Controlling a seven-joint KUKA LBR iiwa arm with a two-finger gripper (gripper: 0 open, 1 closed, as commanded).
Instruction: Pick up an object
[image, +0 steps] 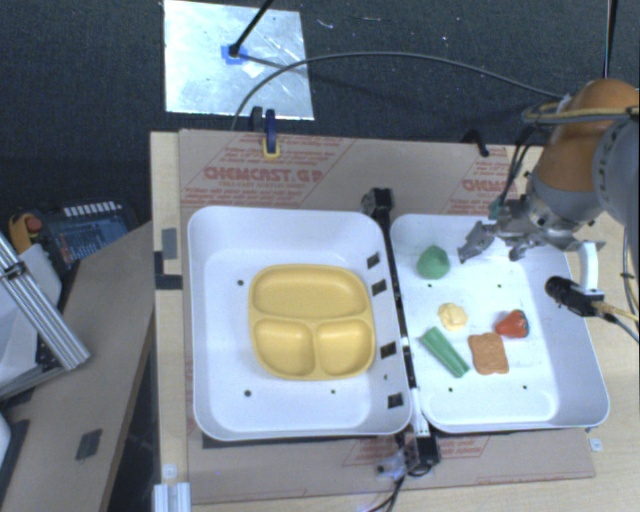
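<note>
Green rounded toy piece (433, 262) sits far-left in the right white bin (575, 400), and the gripper (497, 240) hovers just right of it, fingers spread and grasping nothing (lined up for a pick, I'd say).

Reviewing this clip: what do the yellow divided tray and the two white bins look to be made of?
Yellow tray: probably moulded plastic, a smooth, even colour with soft sheen and rounded compartment ridges. White bins: likely thin formed plastic, glossy white with rounded rims and corners. The look alone cannot confirm either.
</note>
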